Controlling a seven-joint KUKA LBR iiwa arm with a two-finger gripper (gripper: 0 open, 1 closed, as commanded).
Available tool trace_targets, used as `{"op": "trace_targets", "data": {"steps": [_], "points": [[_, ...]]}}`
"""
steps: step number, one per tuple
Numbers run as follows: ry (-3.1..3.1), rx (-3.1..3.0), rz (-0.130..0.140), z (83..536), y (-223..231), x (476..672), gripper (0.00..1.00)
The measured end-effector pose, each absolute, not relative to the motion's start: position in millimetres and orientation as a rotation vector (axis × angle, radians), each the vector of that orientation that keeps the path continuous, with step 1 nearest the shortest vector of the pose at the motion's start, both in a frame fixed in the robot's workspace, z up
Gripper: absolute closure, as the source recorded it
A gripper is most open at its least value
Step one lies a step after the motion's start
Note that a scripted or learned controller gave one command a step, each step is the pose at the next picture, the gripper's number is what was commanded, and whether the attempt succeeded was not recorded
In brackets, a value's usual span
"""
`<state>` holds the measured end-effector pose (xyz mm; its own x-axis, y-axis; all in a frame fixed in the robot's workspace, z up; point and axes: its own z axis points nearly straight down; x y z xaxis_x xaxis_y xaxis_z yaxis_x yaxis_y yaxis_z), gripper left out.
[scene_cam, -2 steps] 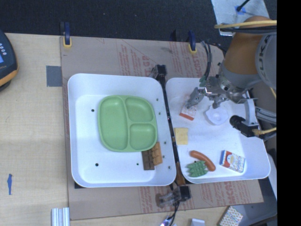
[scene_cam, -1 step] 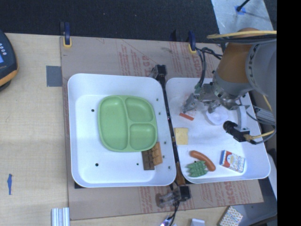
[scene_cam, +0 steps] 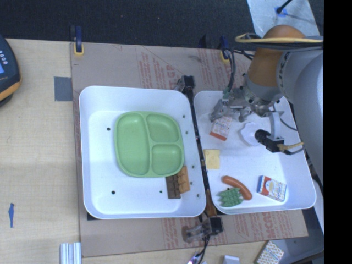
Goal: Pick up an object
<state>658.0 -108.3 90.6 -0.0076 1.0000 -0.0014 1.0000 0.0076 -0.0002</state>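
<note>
The grey arm (scene_cam: 297,65) reaches in from the right over the far end of the right bin (scene_cam: 297,202), its orange band (scene_cam: 267,65) above the wrist, and its hand (scene_cam: 223,113) hangs low at the bin's far-left corner, just above a small white-and-red carton (scene_cam: 220,129); whether the hand is open or closed cannot be told. Nearer in that bin lie a yellow square (scene_cam: 212,159), a red sausage (scene_cam: 237,187), a green leafy piece (scene_cam: 229,197) and a small box (scene_cam: 272,188). The left bin (scene_cam: 93,147) holds a green divided plate (scene_cam: 149,144) with a brown block (scene_cam: 177,183) beside it.
</note>
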Motion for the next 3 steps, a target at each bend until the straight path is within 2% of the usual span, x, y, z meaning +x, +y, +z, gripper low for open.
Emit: {"op": "trace_targets", "data": {"steps": [1, 2, 3], "points": [[2.215, 2.221, -0.006, 127.1, -196.2, 651.9, 0.0], [2.237, 2.204, 0.013, 197.2, -70.8, 659.3, 0.0], [2.23, 2.218, -0.007, 191.7, -69.4, 640.1, 0.0]]}}
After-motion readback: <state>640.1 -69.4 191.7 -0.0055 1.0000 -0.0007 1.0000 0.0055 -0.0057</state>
